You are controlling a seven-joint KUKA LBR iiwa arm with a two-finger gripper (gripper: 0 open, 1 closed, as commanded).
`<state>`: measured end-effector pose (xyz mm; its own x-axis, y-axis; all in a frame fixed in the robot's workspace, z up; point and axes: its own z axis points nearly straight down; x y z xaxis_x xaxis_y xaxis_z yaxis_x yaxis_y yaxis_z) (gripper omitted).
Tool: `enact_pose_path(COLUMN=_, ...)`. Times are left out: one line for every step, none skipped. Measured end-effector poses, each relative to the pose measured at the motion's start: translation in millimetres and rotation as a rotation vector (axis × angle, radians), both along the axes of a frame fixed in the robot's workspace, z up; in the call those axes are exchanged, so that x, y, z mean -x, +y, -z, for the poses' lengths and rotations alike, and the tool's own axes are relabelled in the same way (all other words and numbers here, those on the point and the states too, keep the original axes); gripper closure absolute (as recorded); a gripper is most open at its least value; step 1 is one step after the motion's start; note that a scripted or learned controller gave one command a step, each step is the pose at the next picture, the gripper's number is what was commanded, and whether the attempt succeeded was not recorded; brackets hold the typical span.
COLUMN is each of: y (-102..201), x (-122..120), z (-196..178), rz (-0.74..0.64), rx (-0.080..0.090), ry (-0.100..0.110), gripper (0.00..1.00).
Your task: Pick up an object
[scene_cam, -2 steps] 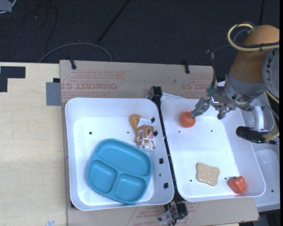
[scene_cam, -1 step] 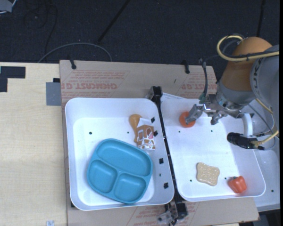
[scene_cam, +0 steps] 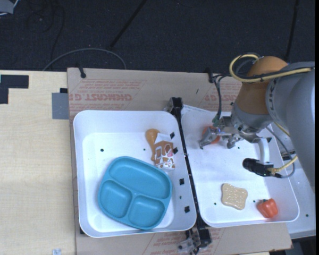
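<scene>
Nearest the camera, along the near wall of the right bin (scene_cam: pixel 244 223), lie a slice of toast (scene_cam: pixel 234 196) and, just to its right in the corner, a small red-orange pepper-like toy (scene_cam: pixel 267 207). Both look like light, stiff play food; the toast lies flat and would need pinching across its short edges, while the rounder pepper offers a fuller grip but sits close to the bin wall, which may crowd one finger.

The gripper (scene_cam: pixel 213 136) hangs over the far left part of that bin, with something reddish at its tip; whether it is open or closed on anything I cannot tell.

In the left bin (scene_cam: pixel 87 137) a blue divided tray (scene_cam: pixel 134 192) takes the near half, smooth and probably too broad to pinch except by its rim. Beyond it, touching each other, rest an orange drumstick-shaped toy (scene_cam: pixel 152 137) and a small printed packet (scene_cam: pixel 164 155), crinkly and likely slippery. The black divider clips (scene_cam: pixel 176 106) stand between the bins.
</scene>
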<state>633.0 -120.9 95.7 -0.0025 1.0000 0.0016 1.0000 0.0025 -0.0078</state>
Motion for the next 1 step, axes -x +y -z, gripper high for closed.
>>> enact_pose_path(y=0.4, x=0.5, z=8.7, rz=0.001, rx=0.001, ry=-0.003, gripper=0.00)
